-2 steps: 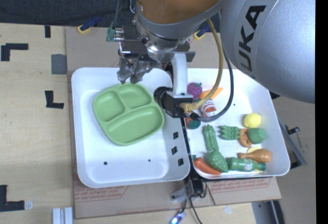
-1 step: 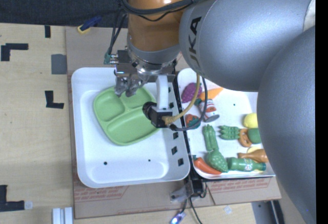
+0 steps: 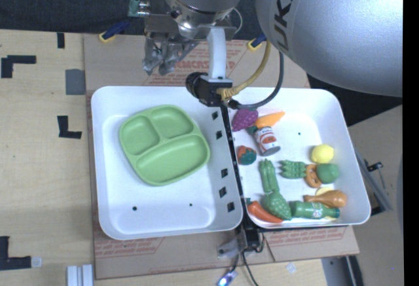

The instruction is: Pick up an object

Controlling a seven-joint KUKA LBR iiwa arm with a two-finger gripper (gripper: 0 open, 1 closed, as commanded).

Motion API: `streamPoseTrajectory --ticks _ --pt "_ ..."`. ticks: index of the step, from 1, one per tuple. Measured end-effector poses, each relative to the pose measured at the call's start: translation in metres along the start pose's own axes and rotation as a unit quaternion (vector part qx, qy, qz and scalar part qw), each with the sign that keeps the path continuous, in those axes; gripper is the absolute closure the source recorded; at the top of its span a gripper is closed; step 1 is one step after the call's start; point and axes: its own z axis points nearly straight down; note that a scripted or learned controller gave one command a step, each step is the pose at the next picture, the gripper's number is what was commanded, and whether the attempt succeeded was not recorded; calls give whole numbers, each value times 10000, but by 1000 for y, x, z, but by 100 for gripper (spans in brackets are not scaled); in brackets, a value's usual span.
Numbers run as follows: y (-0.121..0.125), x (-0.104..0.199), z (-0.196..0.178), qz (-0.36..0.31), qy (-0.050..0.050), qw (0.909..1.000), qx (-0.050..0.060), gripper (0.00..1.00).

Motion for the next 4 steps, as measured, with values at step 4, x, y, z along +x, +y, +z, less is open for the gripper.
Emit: streamPoseTrajectory --ticks 4 --pt "0 1 -30 -15 -52 9999 90 100"
